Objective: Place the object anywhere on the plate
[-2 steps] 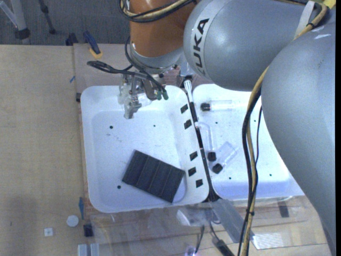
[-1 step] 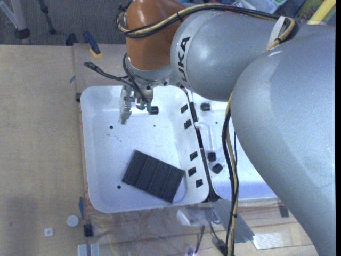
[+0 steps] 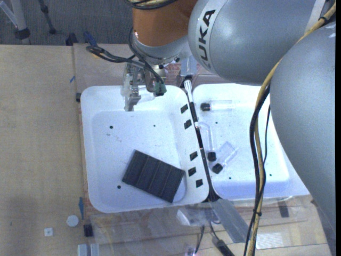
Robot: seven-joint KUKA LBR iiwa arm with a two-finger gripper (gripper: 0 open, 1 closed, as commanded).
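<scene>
Here you see the hand (image 3: 130,95) hanging over the far edge of the left bin (image 3: 98,137), under the arm's orange band (image 3: 157,15). Whether it is spread or pressed together you cannot tell from this slant, and nothing shows pinched in it. The dark ribbed rectangular plate (image 3: 153,175) lies flat and a little skewed on the near floor of the same bin, well apart from the hand and toward you. In the right bin (image 3: 277,169), clear plastic pieces (image 3: 228,152) lie near the dividing rim, with two small black pieces (image 3: 214,162) just beside them and a clear tube with a dark cap (image 3: 216,106) farther back. Both bins sit on the counter (image 3: 37,143).
</scene>
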